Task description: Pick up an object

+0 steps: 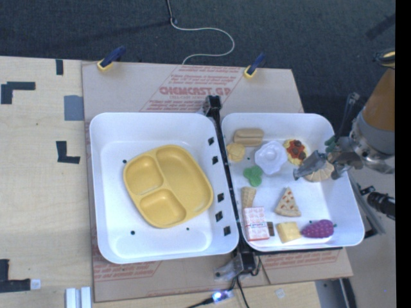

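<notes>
On the table's left side, pale wood (38, 191) bearing dark angular marks gives way to a cardboard sheet (186, 88) printed in red, held by two blue-and-yellow clamps (110, 58). Left bin (103, 140): one yellow three-compartment plate (168, 186), nothing else. Right bin (343, 217), contents left to right: tan bread-like piece (248, 136); pale yellow piece (235, 152); small green item (252, 176); wafer-like strip (248, 196); red-and-white packet (255, 223); crumpled white object (270, 157); pizza slice (288, 203); yellow block (288, 231); round red-topped item (296, 149); purple grape cluster (318, 228); tan disc (319, 172) at the bin's right wall. Pincer (308, 169): low over the right bin's far-right part, fingers apart, tips just beside or touching the tan disc; contact cannot be told. Nothing sits between the fingers. Task status, judged: approach under way, no object secured or lifted; closing on an item and raising it remain. Arm (376, 120): grey with orange band, entering from the right. Surroundings: dark carpeted floor (289, 18) beyond the table, with a thin white cable (205, 40) looping across it toward the bins.
</notes>
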{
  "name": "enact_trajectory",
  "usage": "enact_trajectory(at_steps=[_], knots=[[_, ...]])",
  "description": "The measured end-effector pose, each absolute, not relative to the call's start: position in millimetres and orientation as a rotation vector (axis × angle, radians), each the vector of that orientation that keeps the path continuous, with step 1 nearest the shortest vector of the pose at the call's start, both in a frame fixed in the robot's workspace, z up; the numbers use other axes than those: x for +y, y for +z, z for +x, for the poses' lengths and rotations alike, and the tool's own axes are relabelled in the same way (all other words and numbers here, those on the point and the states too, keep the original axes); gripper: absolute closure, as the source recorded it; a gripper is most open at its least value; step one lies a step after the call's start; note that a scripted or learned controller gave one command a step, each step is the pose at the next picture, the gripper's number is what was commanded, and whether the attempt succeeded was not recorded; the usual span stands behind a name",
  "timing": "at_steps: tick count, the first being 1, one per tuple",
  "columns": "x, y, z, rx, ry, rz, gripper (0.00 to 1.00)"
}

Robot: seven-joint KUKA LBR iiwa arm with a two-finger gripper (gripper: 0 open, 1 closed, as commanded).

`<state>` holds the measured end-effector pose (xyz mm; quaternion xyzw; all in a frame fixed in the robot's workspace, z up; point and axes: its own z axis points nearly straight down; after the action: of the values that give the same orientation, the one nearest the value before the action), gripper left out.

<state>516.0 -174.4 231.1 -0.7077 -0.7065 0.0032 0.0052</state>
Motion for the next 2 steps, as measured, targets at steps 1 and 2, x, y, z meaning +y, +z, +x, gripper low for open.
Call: enact_trajectory(at_steps=[1,2], knots=[[-174.1,235.8,518.0,-2.221,0.003,-2.218,0.0],[-175.6,172.8,523.2,-2.217,0.008,-2.215,0.0]])
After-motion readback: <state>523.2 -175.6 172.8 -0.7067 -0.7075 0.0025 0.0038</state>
